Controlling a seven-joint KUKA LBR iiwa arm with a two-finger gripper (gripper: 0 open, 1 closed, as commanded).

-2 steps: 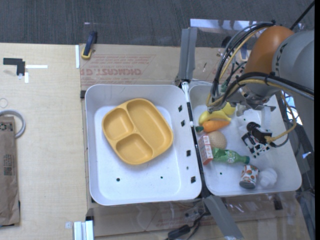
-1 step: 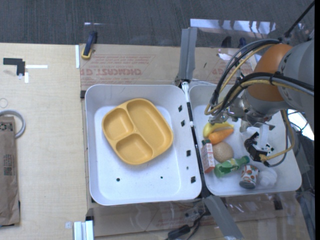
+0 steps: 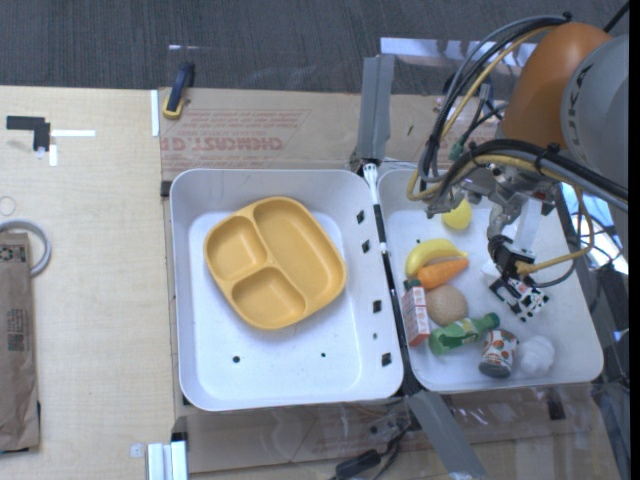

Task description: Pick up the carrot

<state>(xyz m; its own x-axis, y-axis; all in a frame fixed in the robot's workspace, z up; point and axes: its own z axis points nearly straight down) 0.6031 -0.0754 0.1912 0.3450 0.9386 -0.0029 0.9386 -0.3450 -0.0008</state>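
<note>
Well left of the orange tapered toy carrot (image 3: pixel 443 271), the shallow white left bin (image 3: pixel 190 298) sits on the pale wooden surface (image 3: pixel 90 268). It holds a yellow three-compartment plastic plate (image 3: pixel 275 261) lying flat.

The carrot itself lies in the shallow white right bin (image 3: pixel 570 338), near that bin's left wall. Its thick end is to the left and its tip points right and slightly up.
- Touching the carrot from above: curved yellow toy banana (image 3: pixel 432 254).
- Just below the carrot's thick end: small red-and-white carton (image 3: pixel 416 313).
- Just below the carrot's middle: tan egg-shaped item (image 3: pixel 447 304), touching or nearly so; cannot tell which.
- Further below: green plastic bottle (image 3: pixel 462 332) on its side.
- Above the carrot, past the banana: small round yellow fruit (image 3: pixel 457 215).

Right of the carrot and apart from it, the tool (image 3: pixel 512 230) hangs over the bin on the grey arm. Cannot tell whether it is set wide or narrow. It holds nothing visible. Below and right of the tool lies a small black-and-white patterned block (image 3: pixel 525 298).

Handling estimate: likely hollow plastic, so light, stiff and smooth, and it may slip or roll. Neighbours crowd the thick end. Best grasp is probably across the mid-to-right section, closing across the carrot's width, where the bin floor is bare. Risk: nudging the banana.
</note>
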